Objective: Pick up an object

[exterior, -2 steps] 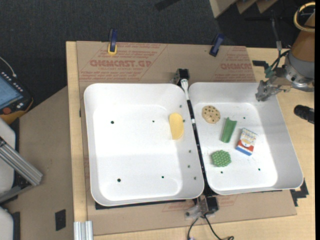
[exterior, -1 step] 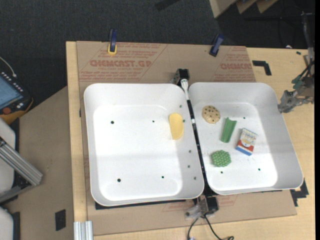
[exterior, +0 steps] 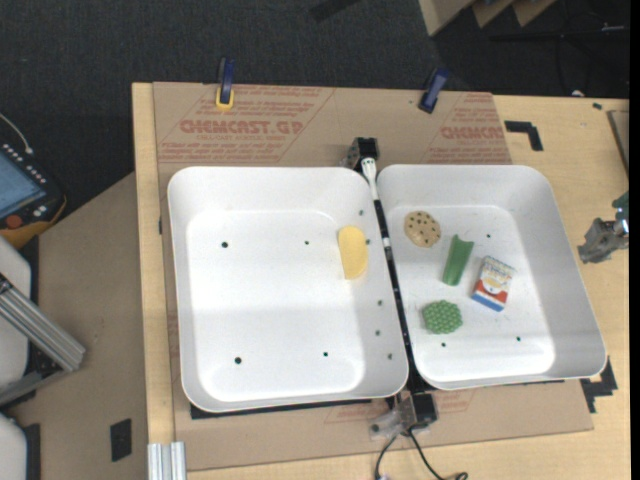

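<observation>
1. Red lettering reading "CHEMCAST GP" runs across the brown cardboard sheet [exterior: 300, 118] beneath two white bins; the same print repeats, partly covered, behind the right bin [exterior: 560, 268].
2. The left bin [exterior: 200, 268] holds a single pale yellow piece [exterior: 352, 252], lying close to its right wall.
3. Four items sit in the right bin: a round speckled cookie [exterior: 422, 229] at the back, a green stick [exterior: 457, 260] tilted just beside it, a small red, white and blue carton [exterior: 492, 283] to its right, its print too small to read, and a knobbly green disc [exterior: 441, 316] nearest the front.
4. Two blue clamps [exterior: 226, 76] pin the cardboard's far edge to the bench.
5. The gripper [exterior: 603, 236] hangs at the right edge, outside the right bin's rim, apart from every object; whether it stands open or closed cannot be made out.
6. Dark carpet lies beyond the bench.
</observation>
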Controlling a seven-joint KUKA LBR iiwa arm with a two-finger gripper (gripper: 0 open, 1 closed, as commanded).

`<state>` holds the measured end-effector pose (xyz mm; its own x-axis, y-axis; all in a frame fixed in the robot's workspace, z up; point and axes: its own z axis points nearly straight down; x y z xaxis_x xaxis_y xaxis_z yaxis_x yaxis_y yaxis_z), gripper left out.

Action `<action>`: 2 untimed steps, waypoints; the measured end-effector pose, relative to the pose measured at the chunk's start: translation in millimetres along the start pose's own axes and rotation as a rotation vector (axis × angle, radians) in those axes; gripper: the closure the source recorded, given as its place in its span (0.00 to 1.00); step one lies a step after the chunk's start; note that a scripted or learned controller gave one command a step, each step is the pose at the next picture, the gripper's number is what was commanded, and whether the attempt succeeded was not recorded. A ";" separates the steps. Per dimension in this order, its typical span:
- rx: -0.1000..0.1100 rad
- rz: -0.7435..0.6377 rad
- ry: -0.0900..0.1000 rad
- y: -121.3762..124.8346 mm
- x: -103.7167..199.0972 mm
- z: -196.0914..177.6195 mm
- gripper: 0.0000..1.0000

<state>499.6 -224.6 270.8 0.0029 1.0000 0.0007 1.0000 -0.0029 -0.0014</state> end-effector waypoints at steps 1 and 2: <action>0.002 -0.002 0.001 -21.5 0.6 14.8 1.00; -0.008 -0.012 -0.003 21.2 78.0 -14.9 1.00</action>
<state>521.1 -146.6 285.8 -0.0091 1.0000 -0.0020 0.9999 0.0091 0.0067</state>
